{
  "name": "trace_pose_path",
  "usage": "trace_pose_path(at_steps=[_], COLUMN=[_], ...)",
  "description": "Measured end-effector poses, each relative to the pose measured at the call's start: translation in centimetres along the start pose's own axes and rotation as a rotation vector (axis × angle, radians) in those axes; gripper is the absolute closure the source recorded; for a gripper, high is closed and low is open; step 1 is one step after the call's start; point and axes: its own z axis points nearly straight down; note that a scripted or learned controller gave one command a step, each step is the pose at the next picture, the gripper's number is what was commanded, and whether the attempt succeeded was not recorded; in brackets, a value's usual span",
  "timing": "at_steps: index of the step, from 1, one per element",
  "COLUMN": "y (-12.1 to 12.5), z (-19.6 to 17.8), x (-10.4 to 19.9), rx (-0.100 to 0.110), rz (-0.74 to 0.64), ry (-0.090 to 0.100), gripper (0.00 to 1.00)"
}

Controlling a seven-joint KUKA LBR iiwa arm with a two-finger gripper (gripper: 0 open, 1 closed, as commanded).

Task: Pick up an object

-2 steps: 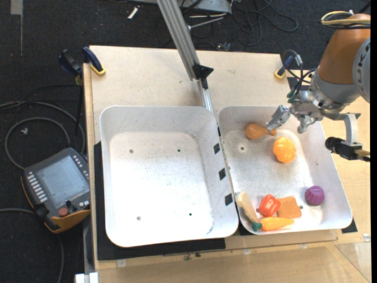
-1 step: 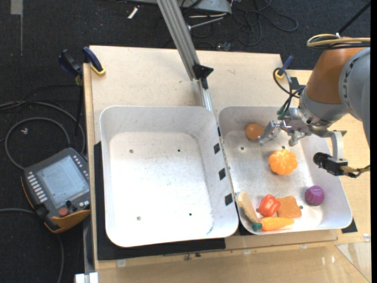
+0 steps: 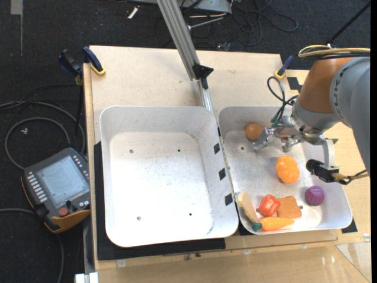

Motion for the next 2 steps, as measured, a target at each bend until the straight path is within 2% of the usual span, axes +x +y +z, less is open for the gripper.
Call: trace_pose_path(at_steps=[1, 2], y=[0.1, -0.6], z=[-1.3, -7.0], x=[0.0, -0.1], rx=[-0.005, -0.010], rz=[0.000, 0.001], ry=[-0.001, -0.002], gripper=[1.00, 1.00])
